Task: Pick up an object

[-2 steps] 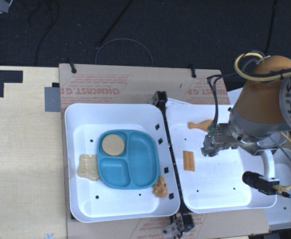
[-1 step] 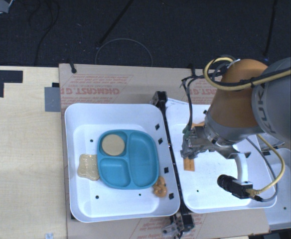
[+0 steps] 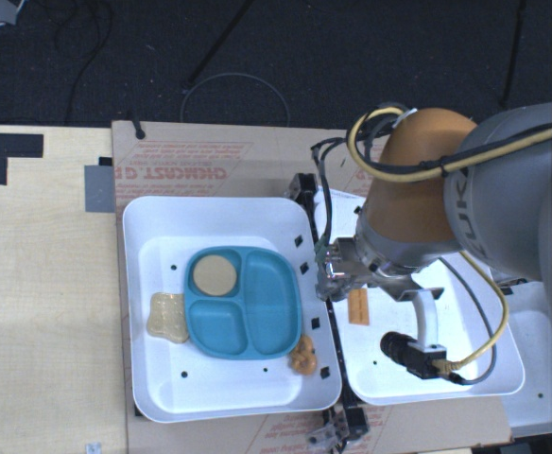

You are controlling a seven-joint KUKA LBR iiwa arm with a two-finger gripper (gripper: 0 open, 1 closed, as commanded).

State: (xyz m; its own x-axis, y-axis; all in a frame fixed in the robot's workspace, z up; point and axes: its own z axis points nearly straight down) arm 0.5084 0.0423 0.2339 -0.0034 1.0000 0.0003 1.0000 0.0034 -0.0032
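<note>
End effector [image 3: 337, 282] over the right bin [image 3: 484, 367] beside an orange block [image 3: 358, 306]; finger state indeterminate. Centre over the block before descending.

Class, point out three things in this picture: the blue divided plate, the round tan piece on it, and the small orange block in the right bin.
blue divided plate [image 3: 267, 301]: camera view, bare floor of its large right compartment.
round tan piece [image 3: 214, 275]: camera view, middle of its top face.
orange block [image 3: 358, 306]: camera view, middle of its visible face.

Bright even light, soft focus, dark background
</note>
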